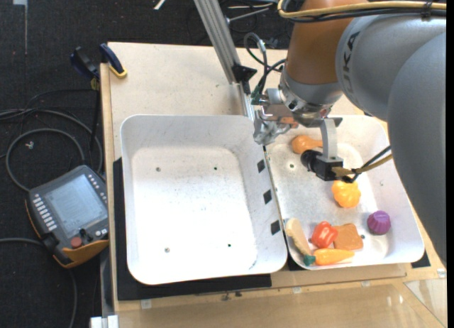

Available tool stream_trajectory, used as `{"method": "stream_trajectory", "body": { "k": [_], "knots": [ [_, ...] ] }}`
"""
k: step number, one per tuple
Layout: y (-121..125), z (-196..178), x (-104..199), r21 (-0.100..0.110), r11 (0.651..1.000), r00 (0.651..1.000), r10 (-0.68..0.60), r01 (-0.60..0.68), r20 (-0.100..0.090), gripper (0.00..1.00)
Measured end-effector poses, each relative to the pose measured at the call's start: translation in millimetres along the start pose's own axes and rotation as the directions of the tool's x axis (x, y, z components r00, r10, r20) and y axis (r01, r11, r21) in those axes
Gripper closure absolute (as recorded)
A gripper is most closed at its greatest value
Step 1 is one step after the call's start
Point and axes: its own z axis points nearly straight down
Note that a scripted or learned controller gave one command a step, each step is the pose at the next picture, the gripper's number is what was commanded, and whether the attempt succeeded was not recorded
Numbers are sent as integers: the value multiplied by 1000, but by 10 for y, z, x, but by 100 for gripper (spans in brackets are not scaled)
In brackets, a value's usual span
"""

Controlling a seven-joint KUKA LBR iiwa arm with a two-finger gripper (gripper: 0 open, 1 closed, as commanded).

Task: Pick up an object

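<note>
My gripper [267, 132] hangs over the far left corner of the right bin [401, 177], close to the wall between the two bins. An orange rounded piece [303, 143] lies just to its right. Further toward the front lie a yellow pepper [345, 194], a purple ball-like piece [379, 222], a red pepper [323, 234], a brown-orange block [348, 237], a carrot [333, 255] and a pale long piece [297, 235]. Nothing shows between the fingers.
The left bin [135, 177] stands beside the right one, sharing a raised middle wall [268, 192]. A slanted metal rail [216, 28] rises behind the bins. A blue-yellow clamp [112, 60] sits on the bench's far left corner.
</note>
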Motion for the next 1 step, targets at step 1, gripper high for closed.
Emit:
{"method": "stream_trajectory", "body": {
  "k": [1],
  "knots": [
    [126, 32, 573, -2, 1000, 1000, -1, 1, 0, 100]
  ]
}}
